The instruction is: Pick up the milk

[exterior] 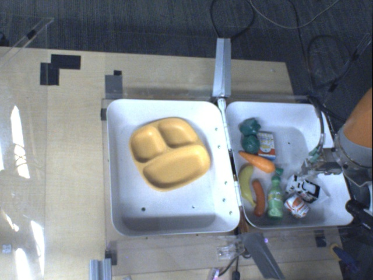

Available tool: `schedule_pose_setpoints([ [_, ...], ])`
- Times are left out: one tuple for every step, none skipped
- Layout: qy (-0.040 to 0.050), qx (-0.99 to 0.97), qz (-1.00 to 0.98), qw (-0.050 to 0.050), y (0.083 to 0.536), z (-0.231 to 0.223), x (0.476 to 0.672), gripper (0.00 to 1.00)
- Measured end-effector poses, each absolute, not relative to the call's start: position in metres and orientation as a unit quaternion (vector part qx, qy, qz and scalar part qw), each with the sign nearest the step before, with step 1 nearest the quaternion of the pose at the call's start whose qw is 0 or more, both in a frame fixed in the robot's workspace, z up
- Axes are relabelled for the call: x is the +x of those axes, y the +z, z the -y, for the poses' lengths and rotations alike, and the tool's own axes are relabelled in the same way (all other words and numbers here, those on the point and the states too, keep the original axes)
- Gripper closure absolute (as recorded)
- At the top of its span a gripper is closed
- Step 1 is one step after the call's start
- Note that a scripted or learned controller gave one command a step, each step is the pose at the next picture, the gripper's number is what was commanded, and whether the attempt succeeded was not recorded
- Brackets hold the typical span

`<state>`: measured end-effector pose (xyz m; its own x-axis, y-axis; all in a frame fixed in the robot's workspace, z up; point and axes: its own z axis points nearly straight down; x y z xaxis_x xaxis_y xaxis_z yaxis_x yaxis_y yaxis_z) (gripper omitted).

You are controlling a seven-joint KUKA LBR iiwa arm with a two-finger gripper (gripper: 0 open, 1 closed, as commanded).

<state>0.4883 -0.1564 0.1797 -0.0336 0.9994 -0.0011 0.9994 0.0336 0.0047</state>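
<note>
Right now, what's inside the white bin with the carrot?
The right bin holds a carrot, banana, sausage, green bottle, teal toy and small carton. The gripper covers more.

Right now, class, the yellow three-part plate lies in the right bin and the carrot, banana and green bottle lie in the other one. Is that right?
Not quite. The camera view shows the yellow three-part plate in the left bin, not the right. The carrot, banana and green bottle do lie in the other one, the right bin.
</note>
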Motion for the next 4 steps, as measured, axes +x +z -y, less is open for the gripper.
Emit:
schedule_pose_setpoints([
  [0.0014, 0.695, -0.719, 0.002, 0.180, 0.156, 0.488, 0.00],
  [0.0016, 0.593, -0.805, 0.004, 0.098, 0.166, 0.489, 0.00],
  [0.0040, 0.593, -0.805, 0.009, 0.111, 0.165, 0.493, 1.00],
  [0.0021, 0.671, -0.741, 0.002, 0.222, 0.051, 0.488, 1.00],
])
